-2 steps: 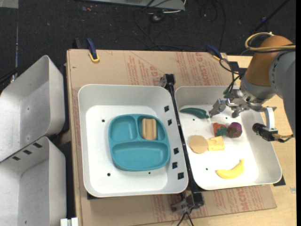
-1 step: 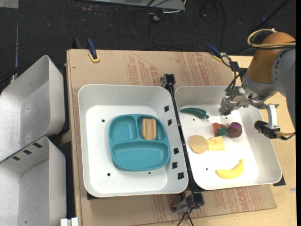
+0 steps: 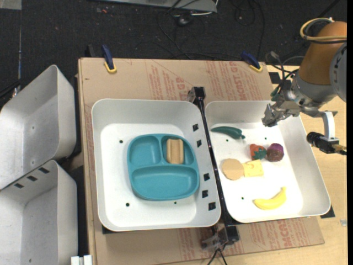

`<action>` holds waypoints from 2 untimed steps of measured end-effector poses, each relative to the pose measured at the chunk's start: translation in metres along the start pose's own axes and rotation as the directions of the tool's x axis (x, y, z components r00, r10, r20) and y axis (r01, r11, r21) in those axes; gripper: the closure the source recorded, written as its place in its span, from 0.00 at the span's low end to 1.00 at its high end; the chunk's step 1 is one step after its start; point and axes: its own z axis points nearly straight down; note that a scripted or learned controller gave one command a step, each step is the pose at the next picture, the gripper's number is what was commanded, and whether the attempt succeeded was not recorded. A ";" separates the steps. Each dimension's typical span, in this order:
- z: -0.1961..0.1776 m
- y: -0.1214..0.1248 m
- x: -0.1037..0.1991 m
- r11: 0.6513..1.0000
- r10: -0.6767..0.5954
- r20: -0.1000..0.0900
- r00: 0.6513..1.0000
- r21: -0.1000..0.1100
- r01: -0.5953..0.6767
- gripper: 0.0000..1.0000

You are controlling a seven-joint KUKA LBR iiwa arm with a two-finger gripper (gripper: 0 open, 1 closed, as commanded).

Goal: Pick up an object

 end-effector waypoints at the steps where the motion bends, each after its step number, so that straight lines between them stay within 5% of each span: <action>1: -0.063 0.008 -0.002 1.000 -0.001 0.002 1.000 -0.005 0.001 1.00; 2: -0.111 0.009 -0.002 1.000 -0.001 0.001 1.000 -0.001 0.001 1.00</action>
